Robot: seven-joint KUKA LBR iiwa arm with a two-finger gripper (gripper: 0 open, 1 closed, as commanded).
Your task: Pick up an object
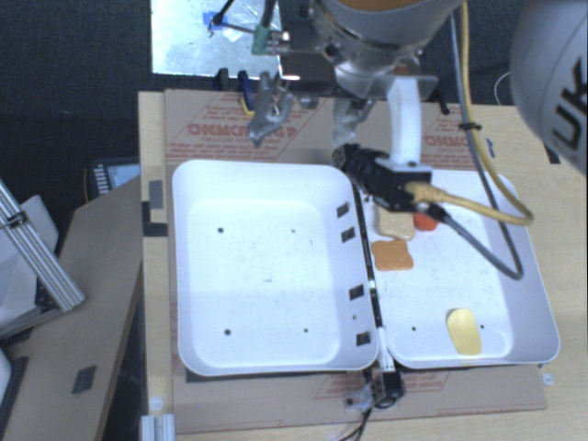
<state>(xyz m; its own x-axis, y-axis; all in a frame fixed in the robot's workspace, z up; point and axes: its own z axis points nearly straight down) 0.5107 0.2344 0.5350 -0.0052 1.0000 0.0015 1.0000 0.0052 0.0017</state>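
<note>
Tool (pixel 345 145) hangs above the right bin's (pixel 501 292) far-left corner; can't tell how wide it's open. Orange toast-like slab (pixel 393 258) lies by that bin's left wall. Looks light, stiff and flat, so pinch across its edges.

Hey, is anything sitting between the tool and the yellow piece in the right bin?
Nothing tall. The tool hangs over the bins' back edge; the yellow piece lies alone near the front of the right bin. A tan piece and an orange slice lie flat between them, probably low enough to pass over.
</note>
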